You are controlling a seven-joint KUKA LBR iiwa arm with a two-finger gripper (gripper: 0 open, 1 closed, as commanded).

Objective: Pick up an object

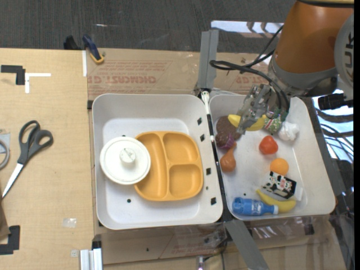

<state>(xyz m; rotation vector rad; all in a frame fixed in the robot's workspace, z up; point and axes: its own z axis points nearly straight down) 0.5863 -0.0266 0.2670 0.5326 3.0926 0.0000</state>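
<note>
End effector (254,110) low in right bin (315,151), far-left part, over a yellow banana (251,122); grip state can't tell. Banana lies w/ long axis left-right, beside purple fruit (226,133). 2nd banana (279,202) near edge, by blue bottle (253,207)

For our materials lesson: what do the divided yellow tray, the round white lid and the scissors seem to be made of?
Divided yellow tray: likely moulded plastic, matt, one even colour with rounded compartments. Round white lid: probably plastic too, smooth with a faint sheen and a moulded knob. Scissors: pale metal-looking blades, black handles that look plastic.
</note>
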